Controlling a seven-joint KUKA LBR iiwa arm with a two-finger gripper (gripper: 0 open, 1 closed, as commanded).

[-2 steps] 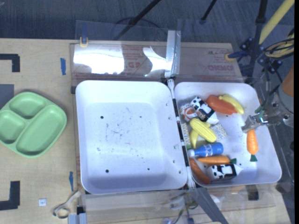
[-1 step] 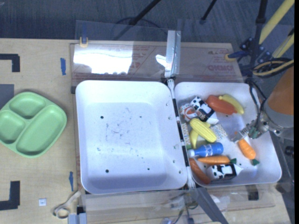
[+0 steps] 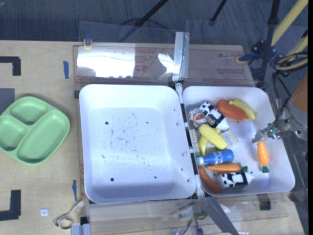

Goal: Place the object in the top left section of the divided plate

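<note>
The wooden counter point(image 3: 39, 53) carries two white bins: the left bin point(image 3: 132, 94) and the right bin point(image 3: 274, 175), full of toys. The green divided plate point(image 3: 32, 129) lies far left. The jaws point(image 3: 268, 133) hover above a small carrot point(image 3: 263, 154); whether they are parted, I cannot tell.

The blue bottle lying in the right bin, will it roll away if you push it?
Probably. The blue bottle looks round and lies on its side, so a sideways push may roll it. The corn and carrot beside it could stop it quickly. It looks like smooth plastic, perhaps slippery.
</note>
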